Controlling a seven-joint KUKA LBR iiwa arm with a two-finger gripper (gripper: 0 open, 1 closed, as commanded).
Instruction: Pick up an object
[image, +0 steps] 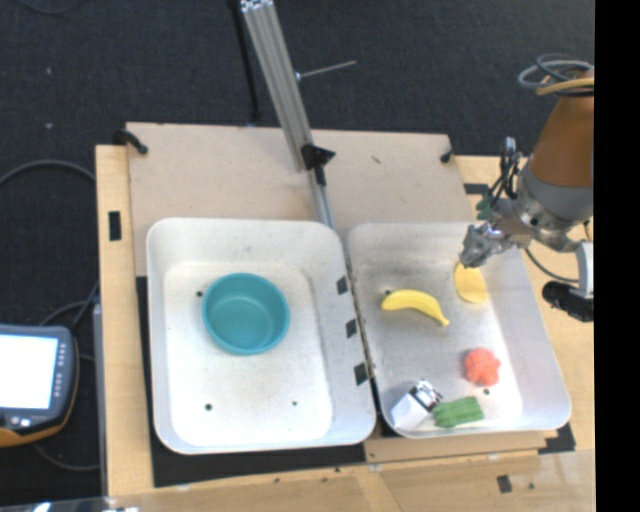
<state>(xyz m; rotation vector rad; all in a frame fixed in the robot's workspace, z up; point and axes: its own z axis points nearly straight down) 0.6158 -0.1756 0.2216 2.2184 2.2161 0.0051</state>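
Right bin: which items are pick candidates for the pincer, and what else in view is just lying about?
Pick candidates, all in the right bin:
- lemon, right under the pincer
- banana
- red toy
- green piece
- small white item

Lying about:
- teal bowl in the left bin
- tablet off the bench's left side

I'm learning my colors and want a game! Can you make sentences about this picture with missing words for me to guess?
1. The bowl in the left bin is colored ____.
2. The long curved yellow fruit in the right bin is a ____.
3. The end effector is above the bin on the ____ side.
4. The green thing lies at the right bin's ____ edge.

Missing words: teal; banana; right; front
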